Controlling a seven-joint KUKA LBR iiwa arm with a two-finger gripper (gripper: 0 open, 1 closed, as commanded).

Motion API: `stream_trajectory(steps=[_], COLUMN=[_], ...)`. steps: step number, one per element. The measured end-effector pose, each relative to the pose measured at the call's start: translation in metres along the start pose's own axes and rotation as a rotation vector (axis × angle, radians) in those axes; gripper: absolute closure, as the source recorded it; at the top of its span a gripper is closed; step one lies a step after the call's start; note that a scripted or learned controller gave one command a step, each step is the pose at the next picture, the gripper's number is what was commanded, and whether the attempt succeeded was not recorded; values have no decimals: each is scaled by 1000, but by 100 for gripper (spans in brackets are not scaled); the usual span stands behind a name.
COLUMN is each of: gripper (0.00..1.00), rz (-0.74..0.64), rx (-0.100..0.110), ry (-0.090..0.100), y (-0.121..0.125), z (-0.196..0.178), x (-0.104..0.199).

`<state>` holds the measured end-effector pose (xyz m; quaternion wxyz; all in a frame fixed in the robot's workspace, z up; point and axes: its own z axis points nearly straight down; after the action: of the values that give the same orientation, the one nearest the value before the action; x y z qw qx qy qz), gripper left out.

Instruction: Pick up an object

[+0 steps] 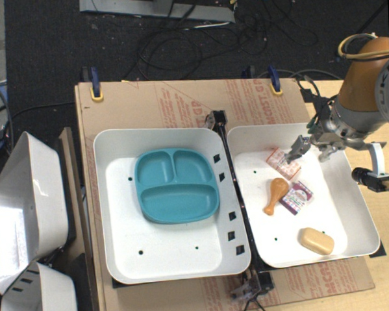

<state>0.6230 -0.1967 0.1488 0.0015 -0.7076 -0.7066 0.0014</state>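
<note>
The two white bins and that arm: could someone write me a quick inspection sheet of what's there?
Surface: cardboard-covered bench bearing left bin and right bin.
Job's things: right bin holds pink packet, drumstick toy, purple packet, tan block.
Clutter: teal divided plate in left bin.
Grippers: gripper over right bin's far side, beside pink packet; grip unclear.
Cables: black cables on floor beyond bench.
Surroundings: spare white bins at left.
</note>
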Motion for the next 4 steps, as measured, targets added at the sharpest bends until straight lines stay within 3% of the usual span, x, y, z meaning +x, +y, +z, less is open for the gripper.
stream_trajectory(steps=[1, 2, 4], gripper=[0, 100, 100], rz=[-1, -2, -4], rx=[0, -5, -8], ry=[0, -1, -1], y=[0, 1, 7], z=[54, 40, -47], x=[1, 1, 4])
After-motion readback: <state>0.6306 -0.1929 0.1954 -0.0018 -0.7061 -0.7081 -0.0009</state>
